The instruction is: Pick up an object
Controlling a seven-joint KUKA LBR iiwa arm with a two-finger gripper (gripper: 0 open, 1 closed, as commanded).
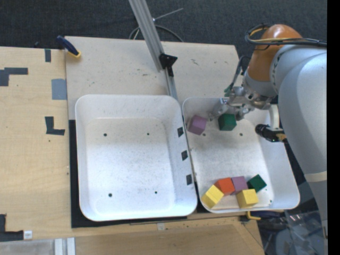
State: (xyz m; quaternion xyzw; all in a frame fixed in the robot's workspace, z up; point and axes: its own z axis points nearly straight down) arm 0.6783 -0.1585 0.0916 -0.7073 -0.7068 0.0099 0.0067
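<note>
My gripper point(229, 113) hangs over the far end of the right bin point(276, 163), reaching in from the right. A dark green cube point(227, 122) sits directly under its tip, touching or nearly touching it; whether it is gripped is unclear. A purple cube point(197, 124) lies tilted to its left, by the bin's left wall. Near the front edge lies a cluster: a yellow cube point(213, 195), an orange cube point(226, 185), a mauve cube point(239, 183), another yellow cube point(247, 197) and a second green cube point(257, 183).
The left bin point(90, 142) stands beside the right one, their walls touching in the middle. A slanted metal pole point(151, 31) crosses the bench behind the bins. The grey arm point(303, 105) covers the right bin's far right side.
</note>
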